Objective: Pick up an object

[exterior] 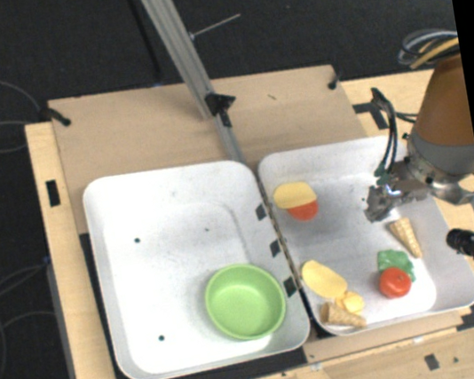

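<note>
Nearest the camera, along the front edge of the right white plastic bin (453, 296), lie four items: a yellow oval toy food piece (323, 278), a tan waffle-textured piece (342, 314) touching it, a red tomato-shaped toy (395, 282), and a green leafy piece (394, 259) just above the tomato. A beige ridged cone (404, 237) lies near the bin's right side. A yellow-and-red rounded toy (296, 200) sits toward the bin's back left corner.

The left white plastic bin (133, 210) carries a light green round bowl (245, 301) at its front right corner.

The grey arm with orange band (445, 118) reaches in from the right. The metal two-finger gripper (383, 202) stands over the right bin, just above the cone's wide end. Finger spacing is too small and blurred to read, so it cannot be told whether the gripper is released or clenched; nothing is visibly held.

Step in hand, as judged: approach and positioning, with no object lifted yet. The cone is probably the nearest candidate. The next move calls for centring over it, descending, closing across its narrow width, then lifting clear of the bin wall.
</note>
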Robot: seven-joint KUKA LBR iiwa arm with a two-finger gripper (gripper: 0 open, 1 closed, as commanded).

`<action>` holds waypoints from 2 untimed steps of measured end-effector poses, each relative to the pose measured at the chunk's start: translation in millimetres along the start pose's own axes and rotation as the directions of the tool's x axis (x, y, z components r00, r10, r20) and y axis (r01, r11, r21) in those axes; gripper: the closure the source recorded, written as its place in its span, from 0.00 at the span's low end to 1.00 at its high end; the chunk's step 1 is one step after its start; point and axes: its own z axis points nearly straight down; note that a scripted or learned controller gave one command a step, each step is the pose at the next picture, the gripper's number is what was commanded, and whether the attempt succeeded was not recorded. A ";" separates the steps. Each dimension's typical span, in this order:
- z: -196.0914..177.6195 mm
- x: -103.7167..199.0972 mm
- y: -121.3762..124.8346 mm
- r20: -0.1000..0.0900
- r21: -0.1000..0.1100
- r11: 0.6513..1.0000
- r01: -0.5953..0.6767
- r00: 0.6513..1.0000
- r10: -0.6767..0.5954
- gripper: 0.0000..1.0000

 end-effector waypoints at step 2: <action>-40.8 41.4 24.3 -0.002 0.004 1.000 0.004 1.000 -0.004 1.00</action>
